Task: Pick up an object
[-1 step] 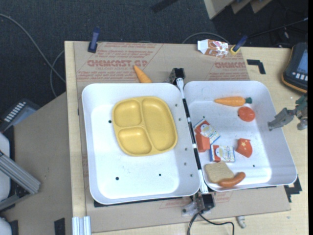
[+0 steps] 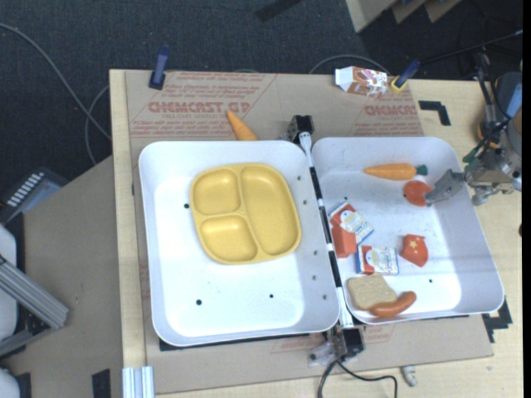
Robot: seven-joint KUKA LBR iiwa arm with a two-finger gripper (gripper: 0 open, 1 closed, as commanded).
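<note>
A: How many bins do we count?

B: Two white bins side by side. The left bin (image 2: 166,247) holds one yellow tray (image 2: 245,212) with three compartments. The right bin (image 2: 465,255) holds the small things.

A: Let us count those.

B: We see one carrot (image 2: 388,172) at the far side, lying left to right. One red tomato (image 2: 416,191) sits just near of the carrot's right end. One red strawberry (image 2: 414,249) lies further toward us, near the middle of the bin. Two small cartons: a red and white carton (image 2: 345,225) by the left wall, and a blue and white carton (image 2: 377,260) just near and right of it. One slice of bread (image 2: 369,289) sits at the near left corner, with one sausage (image 2: 392,305) touching its near right edge.

A: And outside the bins?

B: One orange piece (image 2: 241,127) on the bench beyond the left bin, and one more small carton (image 2: 361,80) beyond the right bin.

A: Where is the gripper?

B: The gripper (image 2: 444,186) reaches in from the right, over the far right part of the right bin, just beside the tomato. We cannot tell whether it touches the tomato, and we cannot tell how it is set, spread or closed.
</note>
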